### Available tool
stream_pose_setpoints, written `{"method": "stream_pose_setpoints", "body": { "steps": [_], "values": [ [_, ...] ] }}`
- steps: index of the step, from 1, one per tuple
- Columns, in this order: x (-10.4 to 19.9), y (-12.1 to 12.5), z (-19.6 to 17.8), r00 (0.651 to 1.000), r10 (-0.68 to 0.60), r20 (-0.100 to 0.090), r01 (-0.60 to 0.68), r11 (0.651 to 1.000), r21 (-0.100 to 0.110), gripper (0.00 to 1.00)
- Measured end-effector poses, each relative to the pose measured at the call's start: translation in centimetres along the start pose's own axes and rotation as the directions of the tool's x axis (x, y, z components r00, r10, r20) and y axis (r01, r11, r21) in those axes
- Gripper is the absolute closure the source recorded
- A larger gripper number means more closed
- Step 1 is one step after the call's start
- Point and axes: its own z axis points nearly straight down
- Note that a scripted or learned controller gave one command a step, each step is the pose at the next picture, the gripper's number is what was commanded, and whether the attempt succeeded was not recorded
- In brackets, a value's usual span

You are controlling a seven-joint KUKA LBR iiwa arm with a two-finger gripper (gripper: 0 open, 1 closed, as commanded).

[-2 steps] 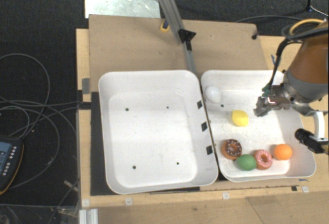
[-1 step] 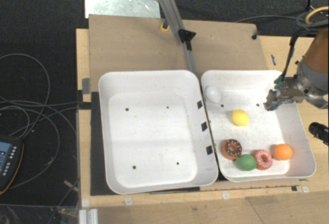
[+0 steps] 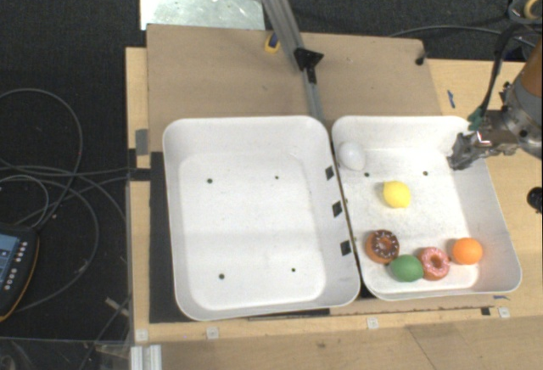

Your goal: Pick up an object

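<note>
The right bin (image 3: 424,139) holds several small objects. A yellow lemon-like piece (image 3: 396,194) lies near its middle and a white ball (image 3: 351,156) rests at its far left corner. Along the near edge sit a chocolate doughnut (image 3: 383,246), a green ball (image 3: 406,267), a pink doughnut (image 3: 435,263) and an orange ball (image 3: 467,251). My gripper (image 3: 463,153) hangs over the bin's far right rim, well apart from every object, with nothing seen between its fingers.
The left bin (image 3: 191,148) stands beside the right one, with black clips (image 3: 337,208) along the shared edge. A grey pole (image 3: 280,8) slants down to the bins' far junction. Cables lie on the floor at left.
</note>
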Motion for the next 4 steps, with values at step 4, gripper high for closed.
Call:
{"method": "stream_pose_setpoints", "body": {
  "steps": [4],
  "values": [
    [20.7,2.3,2.5,1.000,-0.006,-0.005,0.006,1.000,0.005,1.00]
  ]
}}
